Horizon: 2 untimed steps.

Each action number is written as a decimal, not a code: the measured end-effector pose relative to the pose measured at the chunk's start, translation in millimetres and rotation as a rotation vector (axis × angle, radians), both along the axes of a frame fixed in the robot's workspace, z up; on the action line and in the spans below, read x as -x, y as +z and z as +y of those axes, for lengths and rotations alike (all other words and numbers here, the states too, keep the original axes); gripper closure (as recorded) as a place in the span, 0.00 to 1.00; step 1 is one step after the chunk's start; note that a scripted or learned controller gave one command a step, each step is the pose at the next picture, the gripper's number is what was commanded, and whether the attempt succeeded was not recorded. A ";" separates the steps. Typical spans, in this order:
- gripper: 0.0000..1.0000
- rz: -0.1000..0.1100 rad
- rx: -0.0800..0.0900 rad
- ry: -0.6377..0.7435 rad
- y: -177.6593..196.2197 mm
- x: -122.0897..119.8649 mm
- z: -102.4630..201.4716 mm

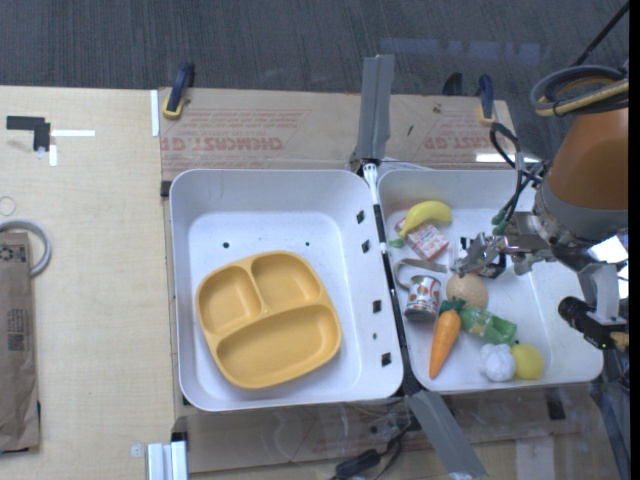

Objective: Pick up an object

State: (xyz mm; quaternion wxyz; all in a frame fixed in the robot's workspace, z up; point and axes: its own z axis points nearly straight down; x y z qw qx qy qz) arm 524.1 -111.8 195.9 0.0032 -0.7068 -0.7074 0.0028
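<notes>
The right bin (560, 298) holds a yellow banana (427, 213), a small red and white packet (428, 240), a small printed can (424, 295), a tan round item (467, 290), an orange carrot with a green top (446, 336), a white ball (497, 363) and a yellow lemon (528, 362). My gripper (478, 258) hangs low in the right bin, just above the tan round item and right of the packet. The arm's orange band (590, 163) rises at the right.
The left bin (200, 208) holds a yellow three-compartment tray (268, 318). A grey divider post (375, 108) stands between the bins at the back. Blue clamps (180, 88) hold the cardboard behind. A brown bag (18, 338) lies at the far left.
</notes>
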 end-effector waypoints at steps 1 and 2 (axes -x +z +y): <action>0.00 -0.026 0.005 -0.055 -79.7 -49.5 -74.0; 0.00 -0.033 0.009 -0.030 -89.5 -80.9 -56.3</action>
